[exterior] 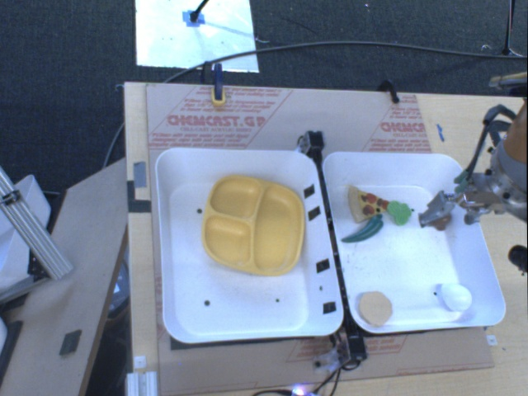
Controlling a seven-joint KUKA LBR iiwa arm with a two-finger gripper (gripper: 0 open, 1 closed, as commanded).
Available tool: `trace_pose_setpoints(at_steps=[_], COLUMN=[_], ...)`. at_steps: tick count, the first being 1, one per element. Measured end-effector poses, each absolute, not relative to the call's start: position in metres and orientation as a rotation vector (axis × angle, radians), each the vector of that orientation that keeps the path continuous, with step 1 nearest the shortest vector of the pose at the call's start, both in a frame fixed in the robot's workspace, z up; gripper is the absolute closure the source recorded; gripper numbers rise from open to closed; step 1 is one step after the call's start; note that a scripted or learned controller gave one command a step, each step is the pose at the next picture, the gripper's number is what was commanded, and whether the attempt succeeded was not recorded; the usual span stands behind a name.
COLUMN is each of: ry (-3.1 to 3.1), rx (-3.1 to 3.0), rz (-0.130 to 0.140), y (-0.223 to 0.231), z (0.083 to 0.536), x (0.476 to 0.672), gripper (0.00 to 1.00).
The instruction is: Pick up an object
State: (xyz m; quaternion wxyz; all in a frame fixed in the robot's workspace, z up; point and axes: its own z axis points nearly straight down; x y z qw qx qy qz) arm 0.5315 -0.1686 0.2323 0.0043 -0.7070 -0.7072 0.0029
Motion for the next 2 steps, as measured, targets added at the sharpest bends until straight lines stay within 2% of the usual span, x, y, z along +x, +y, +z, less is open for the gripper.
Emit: trace_pose_setpoints(at_steps=[1,2], ry=[-2.226,-2.222], rx=[-2.218,-2.219], rz=[-0.001,0.001], y=[-0.168,-0.170], z=[0.239,0.197], x=[0.534,0.536], gripper=[0.00,0.00])
